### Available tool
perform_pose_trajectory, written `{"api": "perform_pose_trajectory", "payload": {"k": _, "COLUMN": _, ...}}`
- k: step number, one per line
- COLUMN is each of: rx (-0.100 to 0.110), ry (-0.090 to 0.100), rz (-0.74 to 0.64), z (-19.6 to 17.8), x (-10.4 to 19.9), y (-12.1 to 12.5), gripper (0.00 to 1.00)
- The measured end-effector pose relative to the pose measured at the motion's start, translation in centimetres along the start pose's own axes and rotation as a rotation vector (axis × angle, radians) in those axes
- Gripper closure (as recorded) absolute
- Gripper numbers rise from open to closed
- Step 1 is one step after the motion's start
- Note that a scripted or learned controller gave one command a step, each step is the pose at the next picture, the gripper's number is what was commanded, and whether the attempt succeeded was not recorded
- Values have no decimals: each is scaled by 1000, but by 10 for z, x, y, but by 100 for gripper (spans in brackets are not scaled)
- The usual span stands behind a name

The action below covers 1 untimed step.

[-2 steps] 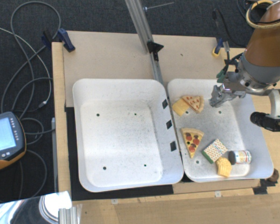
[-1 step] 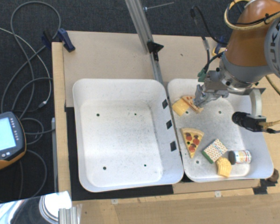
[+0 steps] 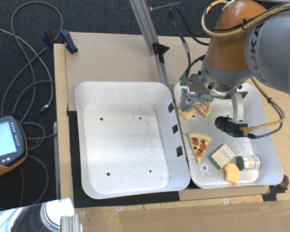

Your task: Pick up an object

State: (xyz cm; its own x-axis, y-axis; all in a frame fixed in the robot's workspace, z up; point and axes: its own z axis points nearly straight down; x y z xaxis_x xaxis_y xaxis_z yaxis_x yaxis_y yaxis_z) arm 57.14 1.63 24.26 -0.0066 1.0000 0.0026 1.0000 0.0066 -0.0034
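Right bin (image 3: 268,129): gripper (image 3: 189,102) low at far left corner, over yellow and tan toy pieces (image 3: 195,111); jaw state cannot be told. Nearer: pizza slice (image 3: 199,145), patterned block (image 3: 222,155), yellow piece (image 3: 231,173), small jar (image 3: 249,162).

Pizza slice toy (image 3: 199,146) flat mid right bin, tip toward cam. Patterned green-edged block (image 3: 222,155) just right of it, tilted. Yellow chunk (image 3: 232,173) near front rim, beside small jar (image 3: 250,163) lying on side. Tan pieces (image 3: 195,111) at back.
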Motion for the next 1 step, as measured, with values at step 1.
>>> {"api": "perform_pose_trajectory", "payload": {"k": 1, "rx": 2, "ry": 0, "rz": 0, "z": 15, "x": 59, "y": -4, "gripper": 100}}
